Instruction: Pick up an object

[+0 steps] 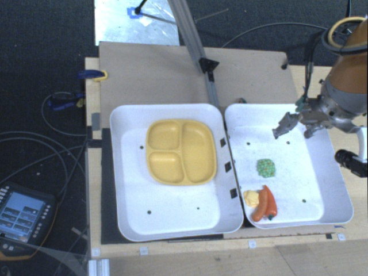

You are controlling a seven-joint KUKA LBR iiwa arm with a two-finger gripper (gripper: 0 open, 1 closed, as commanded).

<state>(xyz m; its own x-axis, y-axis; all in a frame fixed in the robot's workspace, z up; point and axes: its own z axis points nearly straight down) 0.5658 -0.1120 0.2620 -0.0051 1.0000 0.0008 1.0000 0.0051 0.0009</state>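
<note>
Objects: three in right bin (330,171)

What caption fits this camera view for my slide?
Open gripper above right bin holding green ball, orange-red toy.

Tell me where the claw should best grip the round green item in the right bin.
Probably across the middle of the green item, coming straight down. It is small, roundish and lies apart from the orange piece and bin walls, leaving room on every side.

I see my arm (349,68) reaching in from the right, orange band above the grey wrist. The gripper (297,126) hangs low, its two fingers (283,126) spread apart and pointing down-left, with nothing between them.
</note>
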